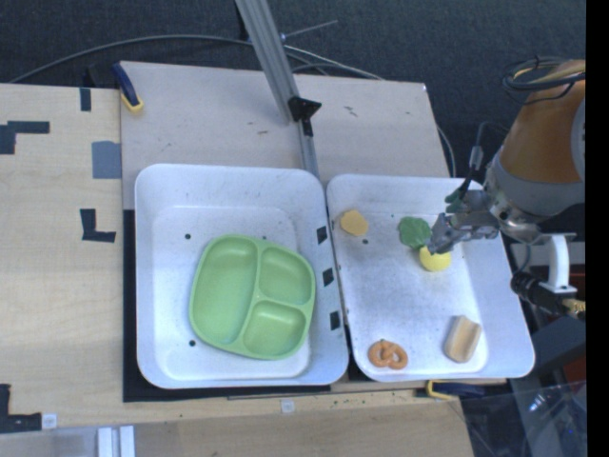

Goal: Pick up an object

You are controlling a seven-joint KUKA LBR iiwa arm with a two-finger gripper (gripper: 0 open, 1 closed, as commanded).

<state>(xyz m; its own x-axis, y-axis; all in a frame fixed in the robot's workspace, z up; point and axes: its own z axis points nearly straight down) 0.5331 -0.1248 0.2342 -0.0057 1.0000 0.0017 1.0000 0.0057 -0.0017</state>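
The right bin (409,312) holds a small yellow-orange piece (354,223) near its far left, a green leafy item (413,230), a yellow round object (436,260), a brown pretzel (387,354) and a tan bread-like block (461,338) near the front. My gripper (442,241) reaches in from the right and sits low, right over the yellow round object and beside the green item. Its fingertips touch or nearly touch the yellow object's top.
The left bin (152,255) holds a light green divided plate (252,296). A grey pole (276,55) slants over the bench behind the bins. Cables lie at the back, and the arm's body (542,160) stands over the right bin's right edge.
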